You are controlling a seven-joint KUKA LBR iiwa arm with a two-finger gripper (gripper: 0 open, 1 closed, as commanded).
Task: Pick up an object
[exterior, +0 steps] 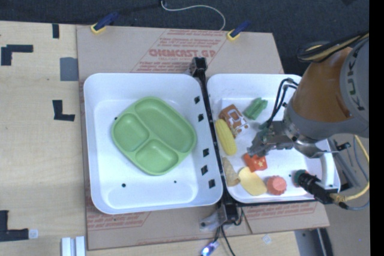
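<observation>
- A KUKA arm reaches in from the right over the right bin [287, 82], its gripper [260, 150] lowered among a scatter of toy food; by the look of things the pick is under way but not complete, for nothing is seen lifted clear of the bin floor
- The likeliest target, a small red piece with a green top [257, 162], perhaps a toy strawberry or pepper, lies directly under the dark fingertips, touching or nearly so; whether it is truly pinched cannot be told from this slant, and whether the fingers are spread or pressed together is likewise unclear
- Around it in the same bin: a yellow corn cob [226, 137] along the left wall, a brown-and-white packet-like item [233, 117] above it, a green vegetable [255, 108] toward the far side, a yellow piece [252, 181] and a pinkish-red round piece [276, 185] near the front edge
- The left bin [99, 129] bears a green divided tray [154, 135], well apart from the action
- Left to do, as judged here: secure a grip and raise the object
- Pose: the orange-banded wrist [321, 90] hangs over the bin's right half; the grey body angles down and leftward, the gripper pointing at the bin floor near the middle
</observation>
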